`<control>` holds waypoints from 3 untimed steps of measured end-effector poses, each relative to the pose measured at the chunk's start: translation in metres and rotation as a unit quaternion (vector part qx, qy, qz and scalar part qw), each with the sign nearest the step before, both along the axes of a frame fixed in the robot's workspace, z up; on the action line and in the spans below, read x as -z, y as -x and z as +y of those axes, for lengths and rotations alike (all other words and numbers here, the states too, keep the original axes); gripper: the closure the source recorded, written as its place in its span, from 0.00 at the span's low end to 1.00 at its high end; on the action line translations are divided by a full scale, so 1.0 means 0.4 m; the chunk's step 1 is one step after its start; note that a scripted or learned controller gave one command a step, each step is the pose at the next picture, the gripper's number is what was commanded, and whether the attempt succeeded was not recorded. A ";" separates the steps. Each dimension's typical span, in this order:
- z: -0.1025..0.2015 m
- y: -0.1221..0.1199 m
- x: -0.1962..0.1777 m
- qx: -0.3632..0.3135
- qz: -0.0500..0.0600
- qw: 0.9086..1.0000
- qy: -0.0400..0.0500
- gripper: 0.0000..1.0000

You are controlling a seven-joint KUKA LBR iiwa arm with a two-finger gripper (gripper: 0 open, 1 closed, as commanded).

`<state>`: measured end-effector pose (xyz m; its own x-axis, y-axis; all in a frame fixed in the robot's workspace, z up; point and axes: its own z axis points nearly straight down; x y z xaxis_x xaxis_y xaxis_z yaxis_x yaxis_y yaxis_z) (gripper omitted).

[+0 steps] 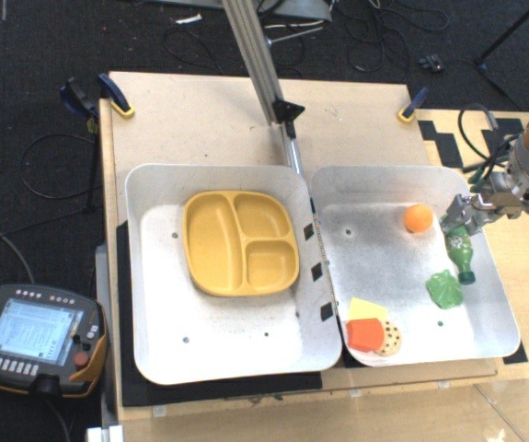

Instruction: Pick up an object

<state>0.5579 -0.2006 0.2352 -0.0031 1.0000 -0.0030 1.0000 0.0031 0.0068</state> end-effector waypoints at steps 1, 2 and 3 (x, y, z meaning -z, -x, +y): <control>0.108 0.026 0.014 -0.002 0.004 1.000 -0.002 1.00; 0.219 0.046 0.029 -0.002 0.004 1.000 -0.002 1.00; 0.338 0.079 0.044 -0.002 0.005 1.000 -0.002 1.00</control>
